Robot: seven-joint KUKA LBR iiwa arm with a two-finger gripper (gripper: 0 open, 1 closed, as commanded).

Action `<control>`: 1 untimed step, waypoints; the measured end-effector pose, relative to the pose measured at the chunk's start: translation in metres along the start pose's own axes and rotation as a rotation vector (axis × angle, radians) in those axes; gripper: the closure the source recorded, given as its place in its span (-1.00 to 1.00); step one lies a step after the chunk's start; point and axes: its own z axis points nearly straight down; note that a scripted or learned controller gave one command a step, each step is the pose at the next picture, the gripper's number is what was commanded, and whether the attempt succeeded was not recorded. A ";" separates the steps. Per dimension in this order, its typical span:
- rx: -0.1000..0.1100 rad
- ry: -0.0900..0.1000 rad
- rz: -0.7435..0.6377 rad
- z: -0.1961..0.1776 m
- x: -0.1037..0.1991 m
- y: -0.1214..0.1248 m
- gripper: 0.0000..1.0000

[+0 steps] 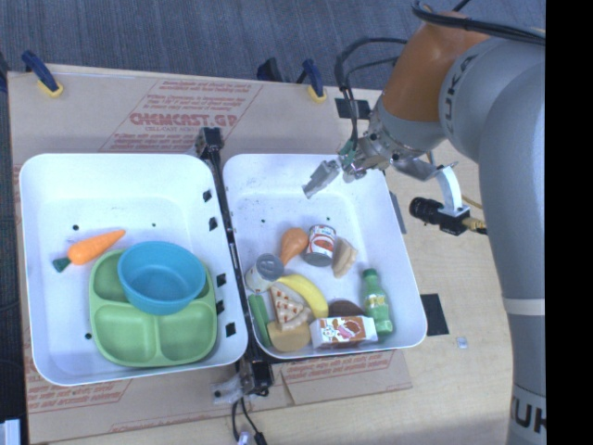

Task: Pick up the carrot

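Camera view showed the gripper (321,178) apparently empty; the carrot (93,247), far across from it, looked light, rigid, slick, best pinched mid-body

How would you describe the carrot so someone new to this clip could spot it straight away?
Start at the left bin of the two white bins. Along its left side, just above the green divided plate that holds a blue bowl, lies the carrot. It is the bin's one orange thing, slim and tapered, with a small dark green stub at its lower-left end.
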 end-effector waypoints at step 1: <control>0.003 0.005 -0.166 0.033 0.007 0.024 -1.00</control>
